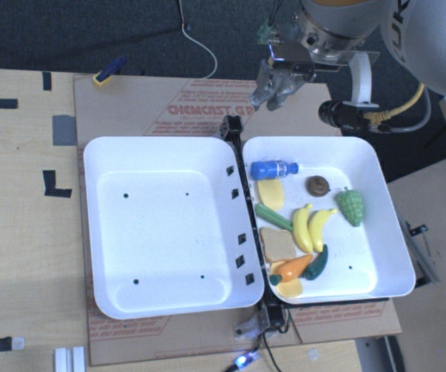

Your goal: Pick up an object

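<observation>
We see the gripper point(272, 93) at the upper centre of the frame, beyond the far rim of the right bin point(370, 165); whether it is spread or pressed together we cannot tell. In that bin lie a blue bottle point(274, 170), bananas point(311, 225), a green fruit point(351, 206) and a carrot point(294, 268).

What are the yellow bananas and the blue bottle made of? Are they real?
The pair of yellow bananas looks like toy plastic: an even, smooth yellow with no brown marks. The small blue bottle with a white cap also seems plastic, smooth and slightly shiny. Both lie in the right white bin, which looks like matte moulded plastic. I cannot be fully sure from this view.
</observation>
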`<state>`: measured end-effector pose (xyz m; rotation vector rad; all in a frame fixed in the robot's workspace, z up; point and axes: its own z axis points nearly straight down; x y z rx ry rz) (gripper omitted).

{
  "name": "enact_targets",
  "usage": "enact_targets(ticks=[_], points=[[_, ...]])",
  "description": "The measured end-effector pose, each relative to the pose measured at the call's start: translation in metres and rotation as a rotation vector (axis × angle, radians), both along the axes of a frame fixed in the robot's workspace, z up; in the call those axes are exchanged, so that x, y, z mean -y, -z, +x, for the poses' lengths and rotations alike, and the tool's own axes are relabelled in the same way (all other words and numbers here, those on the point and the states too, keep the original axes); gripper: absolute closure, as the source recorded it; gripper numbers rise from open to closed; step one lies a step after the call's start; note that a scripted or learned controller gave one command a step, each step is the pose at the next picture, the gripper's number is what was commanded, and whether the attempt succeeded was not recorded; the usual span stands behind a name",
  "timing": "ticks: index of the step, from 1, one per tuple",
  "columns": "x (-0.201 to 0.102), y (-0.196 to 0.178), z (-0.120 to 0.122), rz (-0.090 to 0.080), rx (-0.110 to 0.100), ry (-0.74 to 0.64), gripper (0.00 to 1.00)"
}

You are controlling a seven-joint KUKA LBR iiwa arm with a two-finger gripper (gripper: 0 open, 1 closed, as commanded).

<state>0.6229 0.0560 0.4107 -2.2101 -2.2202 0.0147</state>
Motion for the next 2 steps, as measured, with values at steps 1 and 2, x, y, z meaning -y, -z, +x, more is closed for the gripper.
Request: enact_targets(ticks=[1,2], points=[[-0.042,-0.132,0.006,0.003,0.027,-0.002,1.00],[-0.110,-0.005,0.022,-0.001,-0.001,-0.002,1.00]])
